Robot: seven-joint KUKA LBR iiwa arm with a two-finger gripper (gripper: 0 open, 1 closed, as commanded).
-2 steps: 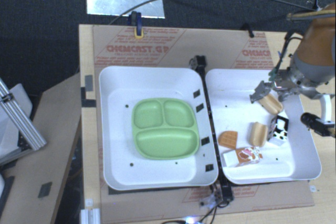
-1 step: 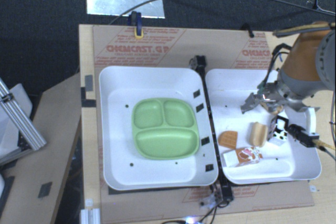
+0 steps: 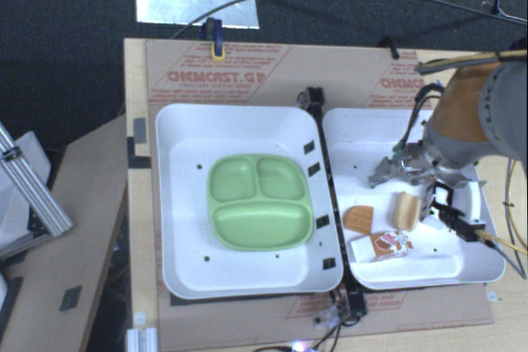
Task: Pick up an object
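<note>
The right bin (image 3: 462,260) holds three loose items. A tan bread-like block (image 3: 404,210) stands near the middle, and a round brown cookie-like piece (image 3: 358,218) lies to its left. A red and white packet (image 3: 381,245) lies toward the front. My gripper (image 3: 393,171) hangs low over the right bin, just behind and slightly left of the tan block, pointing left. I see nothing held in it. The grey arm with its orange band (image 3: 462,107) comes in from the right.
The left bin (image 3: 177,177) holds a green divided plate (image 3: 259,202). A black clip strip (image 3: 323,177) joins the bins. Cables (image 3: 462,218) trail along the right bin's right side. Cardboard (image 3: 247,70) lies under both bins.
</note>
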